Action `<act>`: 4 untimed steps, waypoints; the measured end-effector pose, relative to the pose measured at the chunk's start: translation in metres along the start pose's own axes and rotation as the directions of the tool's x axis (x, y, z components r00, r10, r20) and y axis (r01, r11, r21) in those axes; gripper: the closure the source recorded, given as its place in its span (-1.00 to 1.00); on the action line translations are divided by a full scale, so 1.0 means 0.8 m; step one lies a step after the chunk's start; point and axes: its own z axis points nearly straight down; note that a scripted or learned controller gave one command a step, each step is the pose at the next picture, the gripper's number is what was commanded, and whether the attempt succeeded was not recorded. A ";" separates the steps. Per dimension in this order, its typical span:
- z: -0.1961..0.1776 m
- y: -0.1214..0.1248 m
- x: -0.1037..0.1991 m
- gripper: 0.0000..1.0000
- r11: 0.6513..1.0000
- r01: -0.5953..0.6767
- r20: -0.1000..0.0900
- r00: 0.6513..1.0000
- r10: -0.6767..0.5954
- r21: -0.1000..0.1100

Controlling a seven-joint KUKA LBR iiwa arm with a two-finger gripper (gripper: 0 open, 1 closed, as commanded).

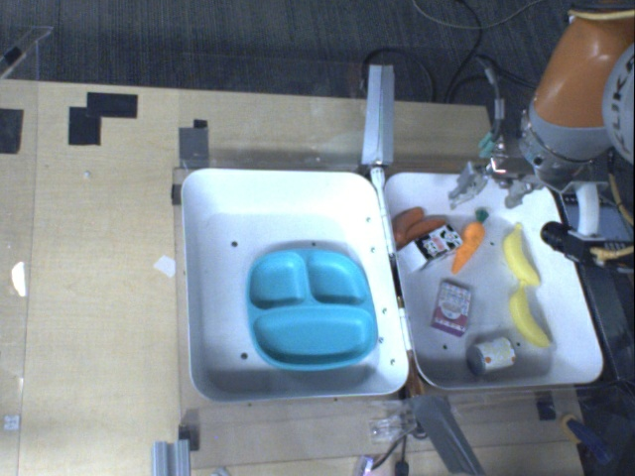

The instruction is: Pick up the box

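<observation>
A small pink and purple box [452,307] lies flat in the middle of the right bin [566,365]. A smaller black and white box [438,242] lies nearer the bin's far left, between a brown sausage [411,224] and a carrot [468,247]. My gripper [489,192] hangs over the bin's far edge, above and beyond the carrot, well apart from both boxes. Its fingers [463,188] are spread open with nothing between them.
Two bananas [520,257] [529,319] lie along the right side of the right bin, and a grey can [491,354] lies on its side near the front. The left bin [213,216] holds a blue divided plate [311,305]. A metal rail [378,117] stands between the bins at the back.
</observation>
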 end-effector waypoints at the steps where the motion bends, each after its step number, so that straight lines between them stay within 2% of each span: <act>1: 0.177 -0.093 -0.061 -1.00 1.000 0.012 0.003 1.000 -0.012 -0.007; 2: 0.176 -0.163 -0.030 -1.00 1.000 -0.013 0.002 1.000 0.013 -0.011; 3: 0.176 -0.151 0.007 -1.00 1.000 -0.006 0.003 1.000 0.006 -0.012; 4: 0.161 -0.148 0.009 1.00 1.000 -0.003 0.001 1.000 0.003 -0.018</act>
